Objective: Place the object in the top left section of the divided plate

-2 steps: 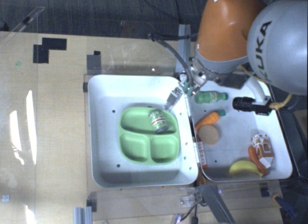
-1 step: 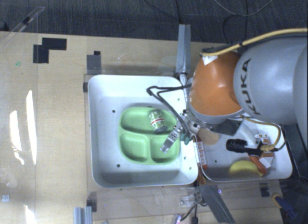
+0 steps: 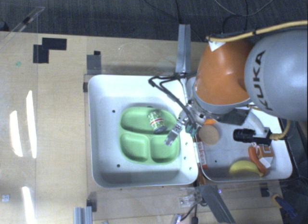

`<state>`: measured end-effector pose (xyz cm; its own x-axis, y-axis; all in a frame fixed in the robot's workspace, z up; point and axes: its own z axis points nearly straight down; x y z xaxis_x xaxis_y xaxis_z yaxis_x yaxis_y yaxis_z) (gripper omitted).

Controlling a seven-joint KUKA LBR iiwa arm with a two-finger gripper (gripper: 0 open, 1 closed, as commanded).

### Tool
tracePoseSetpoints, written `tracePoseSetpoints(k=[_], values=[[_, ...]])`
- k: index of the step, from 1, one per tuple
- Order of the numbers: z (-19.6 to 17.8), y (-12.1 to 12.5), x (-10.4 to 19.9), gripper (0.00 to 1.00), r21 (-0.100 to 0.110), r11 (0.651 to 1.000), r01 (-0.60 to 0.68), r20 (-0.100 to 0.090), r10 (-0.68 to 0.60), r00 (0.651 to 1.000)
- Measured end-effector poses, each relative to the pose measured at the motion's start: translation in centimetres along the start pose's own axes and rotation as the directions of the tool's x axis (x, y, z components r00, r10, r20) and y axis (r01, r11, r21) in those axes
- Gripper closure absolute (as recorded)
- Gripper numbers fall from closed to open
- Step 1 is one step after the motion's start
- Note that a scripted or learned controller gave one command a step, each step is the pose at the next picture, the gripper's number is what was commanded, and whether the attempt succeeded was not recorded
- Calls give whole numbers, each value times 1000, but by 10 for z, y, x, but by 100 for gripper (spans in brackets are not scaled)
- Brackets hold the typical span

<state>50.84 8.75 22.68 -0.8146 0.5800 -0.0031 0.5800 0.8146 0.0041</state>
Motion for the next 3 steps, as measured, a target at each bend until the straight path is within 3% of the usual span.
tracePoseSetpoints(k=[1, 2, 3], values=[[78, 12, 35, 0, 4, 984, -178, -3, 178, 984], [77, 12, 35, 0, 4, 984, -178, -3, 178, 984], [-39, 30, 45, 0, -1, 996, -87, 1, 87, 996]])
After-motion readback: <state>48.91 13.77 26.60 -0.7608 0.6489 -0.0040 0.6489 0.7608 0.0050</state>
